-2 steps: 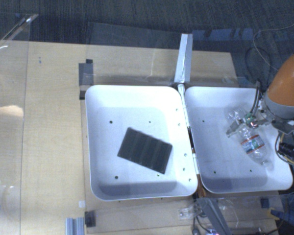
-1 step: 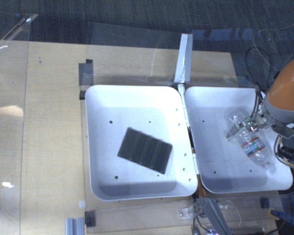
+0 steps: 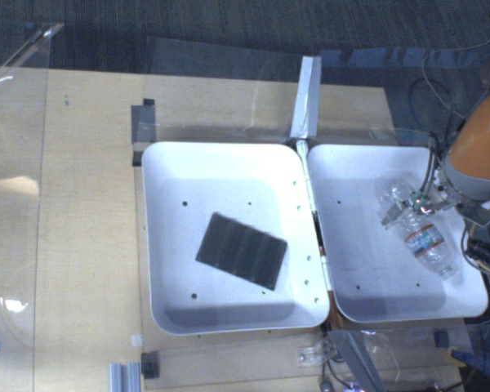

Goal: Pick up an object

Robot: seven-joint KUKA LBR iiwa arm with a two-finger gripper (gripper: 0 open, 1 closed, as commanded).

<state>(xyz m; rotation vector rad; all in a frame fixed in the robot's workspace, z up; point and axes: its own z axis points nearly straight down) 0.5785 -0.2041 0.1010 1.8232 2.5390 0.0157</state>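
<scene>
Even, cool overhead light; both white bins (image 3: 229, 162) glare brightly, soft shadows pool toward six o'clock, and the whole picture is slightly grainy.

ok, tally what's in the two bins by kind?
Dark ribbed rectangular pad: 1, in the left bin
Clear plastic bottle: 1, in the right bin, just under the hand
Total: 2
</scene>
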